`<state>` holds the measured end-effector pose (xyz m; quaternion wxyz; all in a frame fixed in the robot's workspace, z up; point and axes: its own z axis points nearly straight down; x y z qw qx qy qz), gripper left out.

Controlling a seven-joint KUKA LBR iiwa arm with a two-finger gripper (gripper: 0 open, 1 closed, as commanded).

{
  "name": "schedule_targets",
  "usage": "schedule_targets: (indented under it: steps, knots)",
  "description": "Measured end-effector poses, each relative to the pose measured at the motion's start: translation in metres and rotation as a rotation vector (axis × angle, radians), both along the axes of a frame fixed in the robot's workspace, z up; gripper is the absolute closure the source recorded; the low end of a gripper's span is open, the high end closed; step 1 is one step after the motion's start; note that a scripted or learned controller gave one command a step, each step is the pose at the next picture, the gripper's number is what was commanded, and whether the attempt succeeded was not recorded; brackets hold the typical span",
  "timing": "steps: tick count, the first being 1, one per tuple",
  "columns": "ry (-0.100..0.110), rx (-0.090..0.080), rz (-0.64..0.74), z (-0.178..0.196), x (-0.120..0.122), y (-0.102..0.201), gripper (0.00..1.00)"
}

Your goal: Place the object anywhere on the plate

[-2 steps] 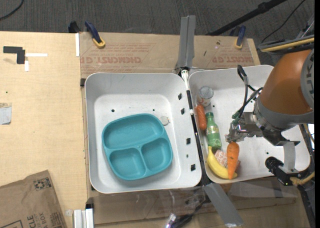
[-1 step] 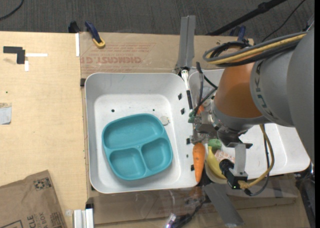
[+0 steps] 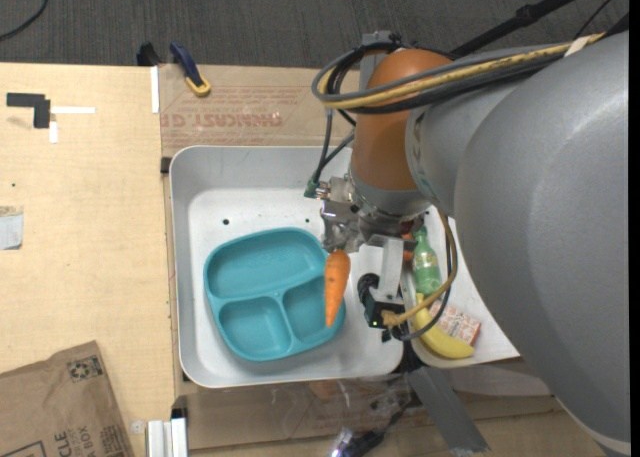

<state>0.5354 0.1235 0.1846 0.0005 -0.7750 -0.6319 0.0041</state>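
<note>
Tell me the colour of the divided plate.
Teal-blue plate, seen best in the camera view.

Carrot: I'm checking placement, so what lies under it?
Under the carrot is the right edge of the teal plate, inside the white bin. Whether it touches the plate or hangs from the pincer can't be seen; its top is covered.

A cardboard sheet [image 3: 262, 113] at upper centre bore inverted red print, unreadable. A brown box [image 3: 55, 407] at lower left read "BOX" beside a recycling symbol.
</note>
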Motion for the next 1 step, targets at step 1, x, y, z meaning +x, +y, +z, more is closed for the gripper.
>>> schedule_targets:
  steps: [1]
  knots:
    - [0.0, 0.0, 0.0, 0.0, 0.0, 0.0, 0.0]
